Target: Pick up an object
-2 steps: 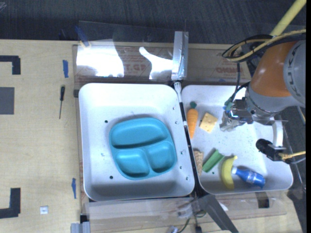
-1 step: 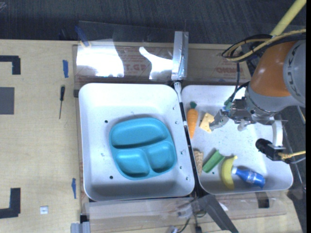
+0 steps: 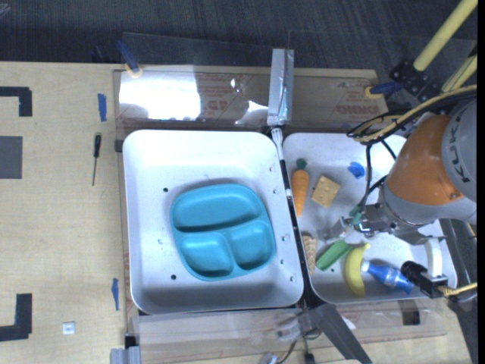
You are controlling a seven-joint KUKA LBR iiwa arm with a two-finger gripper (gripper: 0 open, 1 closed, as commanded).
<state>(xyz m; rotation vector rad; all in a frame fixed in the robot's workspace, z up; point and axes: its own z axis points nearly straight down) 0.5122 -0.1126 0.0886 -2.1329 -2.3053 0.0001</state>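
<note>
The grey KUKA arm (image 3: 436, 169), its orange band bulging above the wrist, reaches in from the right and bends down over the right bin (image 3: 333, 146), its gripper (image 3: 362, 222) low among the clutter near the bin's middle. Whether the fingers are spread or pressed together cannot be told from this angle, and nothing is seen between them.

Just below and left of the gripper lies a green cucumber-like piece (image 3: 331, 253), its long axis slanting from lower left to upper right. Beside it a yellow banana (image 3: 355, 268) runs nearly upright in the view, curving toward the bin's near wall, with a blue-and-white bottle (image 3: 386, 275) lying across to its right.

An orange carrot (image 3: 300, 191) lies along the bin's left wall, green top pointing away toward the far edge, next to a tan cheese-like block (image 3: 326, 191). A small blue item (image 3: 356, 170) sits farther back.

The left bin (image 3: 151, 158) holds a turquoise compartment tray (image 3: 222, 230).
</note>
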